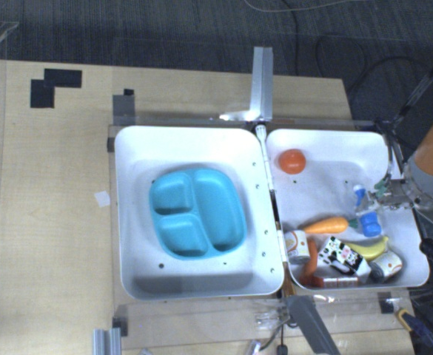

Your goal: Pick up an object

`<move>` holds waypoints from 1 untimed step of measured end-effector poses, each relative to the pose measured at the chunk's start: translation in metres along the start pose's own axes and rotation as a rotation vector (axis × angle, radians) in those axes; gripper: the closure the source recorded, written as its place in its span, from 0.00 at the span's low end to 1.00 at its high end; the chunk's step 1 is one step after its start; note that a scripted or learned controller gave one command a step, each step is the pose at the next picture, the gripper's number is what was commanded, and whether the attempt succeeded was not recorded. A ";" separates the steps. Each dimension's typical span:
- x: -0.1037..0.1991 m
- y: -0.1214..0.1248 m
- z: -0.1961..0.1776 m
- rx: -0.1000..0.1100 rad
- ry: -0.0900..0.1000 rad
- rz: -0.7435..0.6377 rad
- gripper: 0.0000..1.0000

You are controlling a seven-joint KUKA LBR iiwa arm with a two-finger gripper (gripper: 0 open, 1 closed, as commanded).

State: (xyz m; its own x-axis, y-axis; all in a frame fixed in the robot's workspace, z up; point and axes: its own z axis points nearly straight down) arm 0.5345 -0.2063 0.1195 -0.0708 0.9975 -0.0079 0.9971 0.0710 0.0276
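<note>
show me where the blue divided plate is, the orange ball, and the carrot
blue divided plate (198, 212): camera view, on the ridge between its compartments.
orange ball (292, 161): camera view, on the middle of its top.
carrot (326, 226): camera view, on the middle of its length.

Smooth, glossy white plastic bins (135, 220) on a matt pale wood bench (53, 235), blue plastic tray (197, 211)

Pale wood-grain bench (53, 220) seen from above, with black square markings (55, 85) at 10 o'clock. Dark grey carpeted floor (127, 13) runs along the top edge, at 12 o'clock, crossed by a thin cable (327, 2) toward 1 o'clock. An upright metal post (262, 80) stands just above centre. Lighting is even and diffuse.
</note>
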 end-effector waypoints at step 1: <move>0.077 0.016 -0.153 0.022 0.005 0.110 1.00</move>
